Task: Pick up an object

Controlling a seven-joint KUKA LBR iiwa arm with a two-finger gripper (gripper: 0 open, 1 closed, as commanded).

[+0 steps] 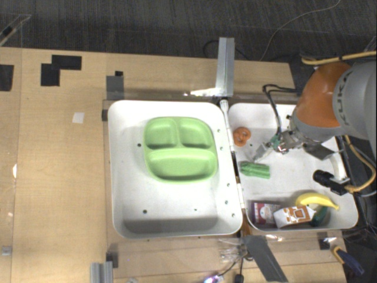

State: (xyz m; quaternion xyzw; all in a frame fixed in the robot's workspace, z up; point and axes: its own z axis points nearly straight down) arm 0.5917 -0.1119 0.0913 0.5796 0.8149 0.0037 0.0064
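Here, green tray (178, 148) in left bin (126, 175) — right bin (347, 214) cluttered — jaws' (266, 149) state unclear.

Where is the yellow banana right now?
The banana lies in the right bin, near its front right corner, beside the carton.

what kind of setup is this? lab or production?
Likely a robotics lab pick-and-place bench: two white bins on a plywood bench, toy-like items such as a banana and green divided tray, loose cables.
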